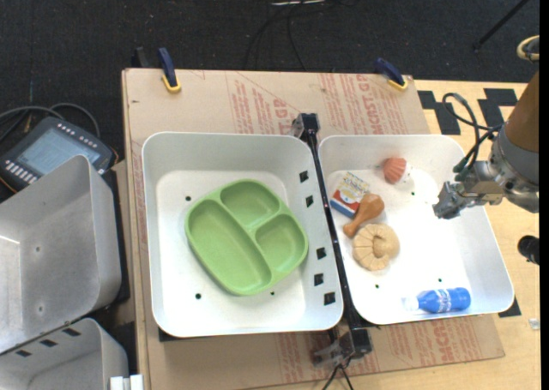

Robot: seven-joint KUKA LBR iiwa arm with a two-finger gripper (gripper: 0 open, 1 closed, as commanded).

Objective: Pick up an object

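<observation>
The left bin point(171, 234) holds one large item, a green divided plate point(246, 237), lying flat near the middle. Its width and low rim give my two fingers little to close on, so I judge it a poor candidate.

The right bin point(480, 260) holds the smaller, graspable items. A round tan bread roll point(376, 246) sits near the centre, touching a toy drumstick point(364, 213) that leans against a small red-and-white carton point(349, 193). An orange-pink piece point(394, 169) lies apart toward the far wall. A blue bottle point(444, 299) lies on its side near the front rim, well apart from the cluster.

My gripper point(449, 202) is over the right bin's right-hand part with nothing between its fingers; I cannot tell its aperture. The bottle's isolation suits a clean approach.
</observation>
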